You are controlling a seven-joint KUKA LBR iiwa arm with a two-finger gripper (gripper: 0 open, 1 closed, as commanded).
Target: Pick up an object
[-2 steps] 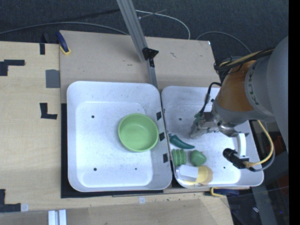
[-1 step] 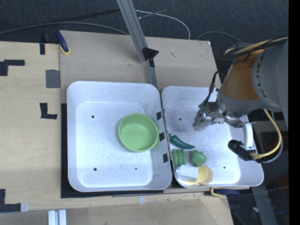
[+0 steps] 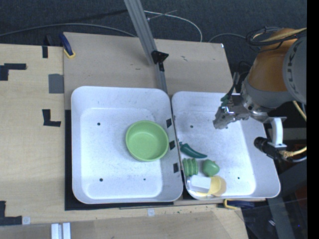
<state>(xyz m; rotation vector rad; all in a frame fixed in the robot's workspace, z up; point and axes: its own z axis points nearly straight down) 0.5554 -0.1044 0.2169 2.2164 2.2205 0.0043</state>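
A green bowl (image 3: 146, 141) sits in the left bin (image 3: 89, 103). In the right bin (image 3: 249, 183), several small things lie huddled at the near left corner: a dark green curved piece (image 3: 192, 152), a green ridged piece (image 3: 190, 166), a green round piece (image 3: 211, 168), a white piece (image 3: 200, 183) and a yellow piece (image 3: 217, 185). My gripper (image 3: 223, 119) hangs over the far middle of the right bin, well above and to the right of that cluster. Nothing shows between its fingers.
A grey pole (image 3: 141, 24) slants down from the top to the seam between the bins. Cables (image 3: 174, 19) lie on the dark floor behind the bench. A blue and yellow clamp (image 3: 66, 45) sits at the bench's far left corner.
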